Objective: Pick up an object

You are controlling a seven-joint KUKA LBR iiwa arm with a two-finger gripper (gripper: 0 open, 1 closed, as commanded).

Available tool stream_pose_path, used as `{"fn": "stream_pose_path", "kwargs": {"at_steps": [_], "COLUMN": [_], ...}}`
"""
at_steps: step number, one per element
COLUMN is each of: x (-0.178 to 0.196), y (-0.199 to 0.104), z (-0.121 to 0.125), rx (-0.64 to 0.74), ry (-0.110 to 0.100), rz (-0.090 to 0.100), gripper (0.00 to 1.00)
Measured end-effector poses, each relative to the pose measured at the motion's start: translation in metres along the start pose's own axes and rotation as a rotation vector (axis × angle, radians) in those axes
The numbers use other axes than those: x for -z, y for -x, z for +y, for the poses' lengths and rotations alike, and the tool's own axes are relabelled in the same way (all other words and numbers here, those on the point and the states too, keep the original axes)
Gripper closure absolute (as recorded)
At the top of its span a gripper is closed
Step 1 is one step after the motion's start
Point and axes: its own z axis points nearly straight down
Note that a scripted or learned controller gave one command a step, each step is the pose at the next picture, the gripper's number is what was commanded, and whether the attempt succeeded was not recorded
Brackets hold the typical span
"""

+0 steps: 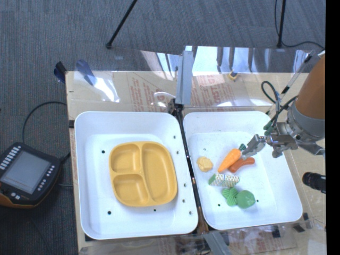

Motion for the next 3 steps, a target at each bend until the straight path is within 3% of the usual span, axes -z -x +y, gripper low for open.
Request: {"fn": "stream_pose_path", "kwargs": {"at_steps": [1, 2, 3], "x": [-0.111, -0.171, -0.169], "y": [0.004, 0.005, 0.063], "z": [0.069, 0.055, 0.035], "rx": [0.052, 0.046, 0.148], "ry": [-0.012, -0.002, 0.001], "rz": [0.002, 0.0, -0.001], "gripper": [0.0, 0.0, 0.0]}}
